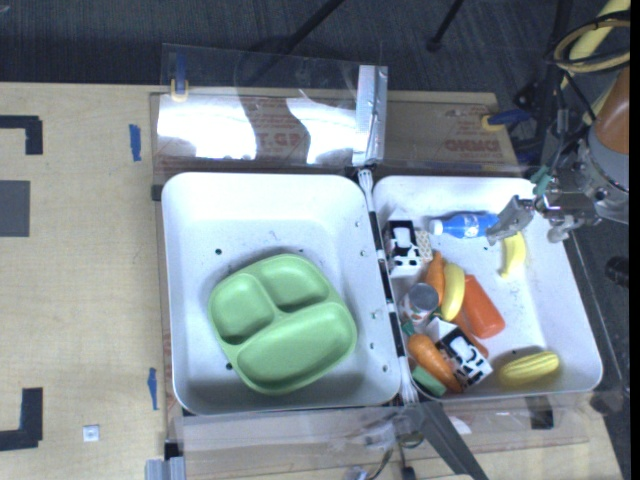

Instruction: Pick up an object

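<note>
Nearest the camera, at the right bin's front edge, a yellow lemon-shaped toy lies beside a black-and-white block and a toy carrot.

Gripper hangs over the far right of that bin — its fingers look spread apart with nothing between them. Just below it lies a small banana; just to its left, a blue-and-white bottle lies on its side.

Further out toward the bin's middle sit an orange toy, a yellow piece, a grey-capped item and a second black-and-white block against the divider.

Left bin holds a green divided plate, well apart from the arm.
</note>
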